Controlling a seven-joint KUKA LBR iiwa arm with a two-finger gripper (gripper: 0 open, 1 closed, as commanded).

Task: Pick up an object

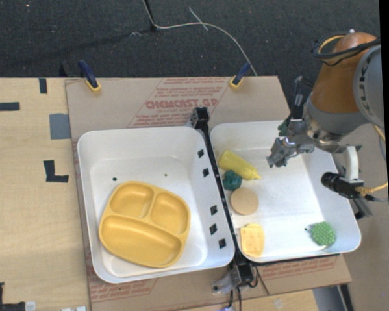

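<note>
Jaws (277, 157) over right bin (294, 198), cardboard (172, 102) reading CHEMCAST GP

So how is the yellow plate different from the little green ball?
The yellow plate is big, flat and split into three sections; the green ball is small, round and bumpy. The plate lies in the left bin, the ball in the right bin's near corner. Neither is touched by the hand.

Pincer (278, 157) above right bin (287, 254); yellow plate (145, 224) in left bin (93, 147).
</note>
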